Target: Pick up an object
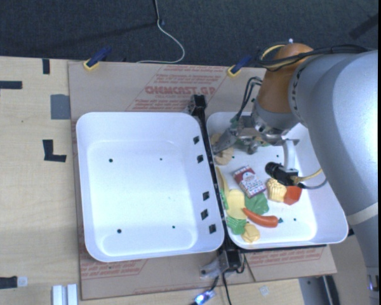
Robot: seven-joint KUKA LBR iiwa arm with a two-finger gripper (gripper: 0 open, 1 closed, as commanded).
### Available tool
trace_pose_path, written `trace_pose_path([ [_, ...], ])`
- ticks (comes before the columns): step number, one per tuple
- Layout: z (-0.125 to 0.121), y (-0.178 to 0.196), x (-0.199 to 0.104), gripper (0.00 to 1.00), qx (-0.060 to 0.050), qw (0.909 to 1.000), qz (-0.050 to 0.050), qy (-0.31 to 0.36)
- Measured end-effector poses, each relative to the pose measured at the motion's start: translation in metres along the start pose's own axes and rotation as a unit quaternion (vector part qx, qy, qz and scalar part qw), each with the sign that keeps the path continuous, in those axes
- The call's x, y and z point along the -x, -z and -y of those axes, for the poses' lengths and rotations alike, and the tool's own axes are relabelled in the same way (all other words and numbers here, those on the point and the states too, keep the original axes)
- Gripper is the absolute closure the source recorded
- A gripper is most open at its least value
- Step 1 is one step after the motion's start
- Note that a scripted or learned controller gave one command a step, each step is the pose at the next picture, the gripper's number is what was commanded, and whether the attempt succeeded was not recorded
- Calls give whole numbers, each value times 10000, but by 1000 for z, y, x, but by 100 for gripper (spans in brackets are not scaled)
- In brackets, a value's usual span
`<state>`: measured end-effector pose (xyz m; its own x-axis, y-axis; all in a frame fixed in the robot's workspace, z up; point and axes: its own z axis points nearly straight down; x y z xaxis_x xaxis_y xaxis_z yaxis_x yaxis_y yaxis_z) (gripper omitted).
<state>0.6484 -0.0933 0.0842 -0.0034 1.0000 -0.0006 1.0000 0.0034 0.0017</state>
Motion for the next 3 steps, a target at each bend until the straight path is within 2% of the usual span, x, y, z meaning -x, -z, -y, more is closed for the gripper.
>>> trace_pose_path([
  [1, 31, 0, 29, 0, -20, 10000, 5, -25],
  [2, -14, -3, 16, 0, -193, 9998, 8, -28],
  [3, -13, -3, 9, 0, -162, 9998, 43, -50],
])
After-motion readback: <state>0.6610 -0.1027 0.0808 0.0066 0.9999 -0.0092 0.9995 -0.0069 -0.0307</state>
